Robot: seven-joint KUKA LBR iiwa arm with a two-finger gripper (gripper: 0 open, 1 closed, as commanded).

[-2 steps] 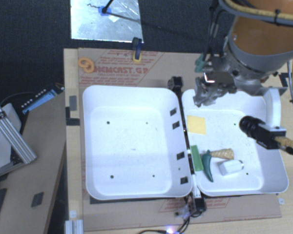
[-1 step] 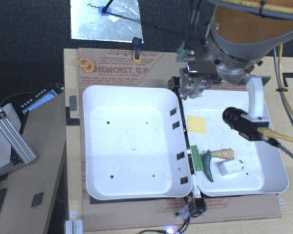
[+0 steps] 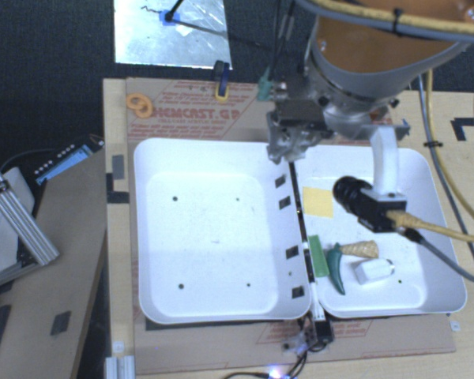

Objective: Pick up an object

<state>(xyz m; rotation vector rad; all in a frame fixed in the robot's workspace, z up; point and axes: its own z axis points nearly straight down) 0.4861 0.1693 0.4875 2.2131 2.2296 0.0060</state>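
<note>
The right bin point(image 3: 426, 212) holds a flat yellow square point(image 3: 317, 202), a green strip point(image 3: 317, 257) by the divider, a dark teal piece point(image 3: 336, 277), a tan cone point(image 3: 360, 249) and a small white block point(image 3: 374, 272). My gripper point(image 3: 287, 147) hangs over the far end of the divider between the two bins, above and behind the yellow square. Nothing shows in its grasp. The arm's orange and grey body covers the far part of the right bin.
The left bin point(image 3: 205, 235) lies beside the right one. A black cylinder point(image 3: 365, 202) on a white bracket with a yellow cable juts from the arm over the right bin. A yellow ring point(image 3: 139, 105) and clamp point(image 3: 221, 82) sit on the cardboard behind.
</note>
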